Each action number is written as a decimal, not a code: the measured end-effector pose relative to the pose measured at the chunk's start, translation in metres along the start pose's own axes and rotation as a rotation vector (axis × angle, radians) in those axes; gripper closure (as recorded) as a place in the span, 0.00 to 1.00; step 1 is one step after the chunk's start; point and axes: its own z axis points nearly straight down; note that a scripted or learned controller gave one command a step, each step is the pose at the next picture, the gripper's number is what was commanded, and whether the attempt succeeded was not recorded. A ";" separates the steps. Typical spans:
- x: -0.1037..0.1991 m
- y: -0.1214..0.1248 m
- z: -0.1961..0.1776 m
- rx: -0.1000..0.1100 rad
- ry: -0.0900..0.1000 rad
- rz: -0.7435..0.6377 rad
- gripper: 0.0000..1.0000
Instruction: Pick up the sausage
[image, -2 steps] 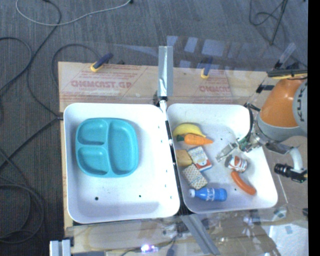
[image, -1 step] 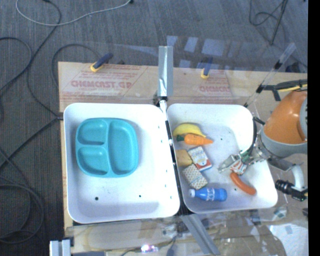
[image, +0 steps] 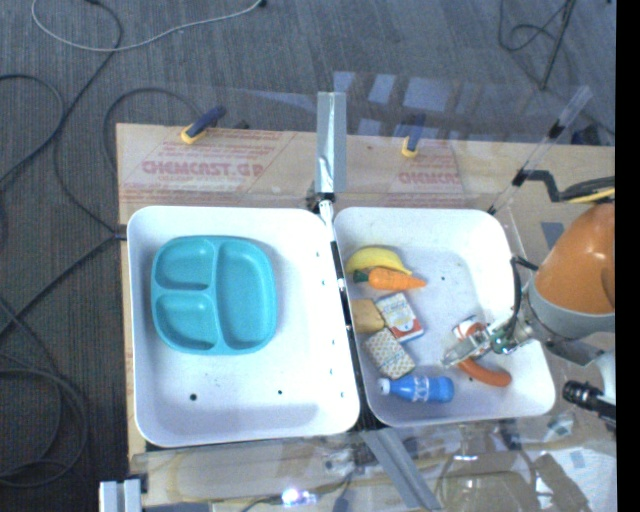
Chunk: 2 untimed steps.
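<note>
Beside the sausage (image: 485, 374), jaws (image: 466, 344) in right bin (image: 455, 222)

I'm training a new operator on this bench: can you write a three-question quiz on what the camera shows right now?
1. True or false: the blue plate lies in the same bin as the sausage.
2. Which thing lies closest to the hand? A) banana B) sausage C) blue bottle
3. Fill in: the carrot lies just below the ______.

Key:
1. False: the plate is in the left bin, the sausage in the right bin.
2. B: the sausage lies just below the hand, on the bin floor.
3. Banana.
</note>
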 end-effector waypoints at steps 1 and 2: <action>-0.002 0.004 0.001 0.009 0.003 -0.066 0.00; -0.003 0.007 -0.009 0.003 -0.001 -0.067 1.00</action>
